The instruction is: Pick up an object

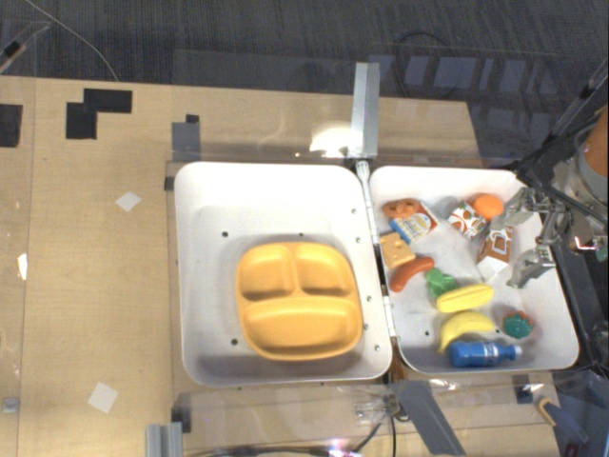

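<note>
Overhead, recorded largest first. Wooden bench (pixel 86 284) bearing two shallow white bins side by side, touching along a central divider. Left bin (pixel 205 255) held one item — a yellow divided tray (pixel 298 300), three compartments, lying flat near the bin's middle. Right bin (pixel 563 336) crowded with small toy items. Arm (pixel 595 150) entered from the right edge, grey, with orange just visible at the frame border. Gripper (pixel 533 241) positioned low over the right bin's right side; two fingers seen spread apart, one near the upper right, one lower — open, nothing between them. Toward the front of that bin: blue bottle (pixel 483 353) lying on its side, yellow banana (pixel 466 327) just behind and touching it, a second yellow piece (pixel 464 298) above that. Small teal item (pixel 517 327) to the right of the banana, near the lower finger but apart from it. Green item (pixel 441 281) beside a red sausage-shaped piece (pixel 411 272). Tan block (pixel 396 251) against the divider. Printed packet (pixel 411 222) at the back left; red-and-white carton (pixel 465 220) with an orange ball (pixel 488 205) touching it at the back. Brown-and-white carton (pixel 497 246) just left of the gripper — closest item to the fingers, not gripped.
</note>
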Motion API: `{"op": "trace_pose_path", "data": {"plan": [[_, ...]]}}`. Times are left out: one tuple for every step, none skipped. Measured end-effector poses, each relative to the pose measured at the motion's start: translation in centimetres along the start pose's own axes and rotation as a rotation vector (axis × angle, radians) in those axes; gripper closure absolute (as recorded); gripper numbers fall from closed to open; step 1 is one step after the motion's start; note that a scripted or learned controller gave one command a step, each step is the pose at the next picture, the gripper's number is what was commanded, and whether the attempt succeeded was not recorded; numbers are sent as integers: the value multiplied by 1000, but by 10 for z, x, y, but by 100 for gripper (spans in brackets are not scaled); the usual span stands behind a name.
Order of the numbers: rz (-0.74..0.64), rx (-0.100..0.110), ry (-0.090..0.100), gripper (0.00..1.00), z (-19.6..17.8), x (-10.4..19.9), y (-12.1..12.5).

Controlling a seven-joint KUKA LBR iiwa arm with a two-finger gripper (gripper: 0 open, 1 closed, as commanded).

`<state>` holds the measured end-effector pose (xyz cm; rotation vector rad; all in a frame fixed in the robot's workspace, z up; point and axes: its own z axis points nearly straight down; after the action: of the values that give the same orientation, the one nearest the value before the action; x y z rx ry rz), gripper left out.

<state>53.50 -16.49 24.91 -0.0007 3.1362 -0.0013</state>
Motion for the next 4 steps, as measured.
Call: {"op": "trace_pose_path", "data": {"plan": [[216,-1,4,0,85,29,33],[331,0,-1,0,76,-6,-2],[644,-1,-6,0,160,-2,48],[1088,-3,-6,0,161,-37,60]]}}
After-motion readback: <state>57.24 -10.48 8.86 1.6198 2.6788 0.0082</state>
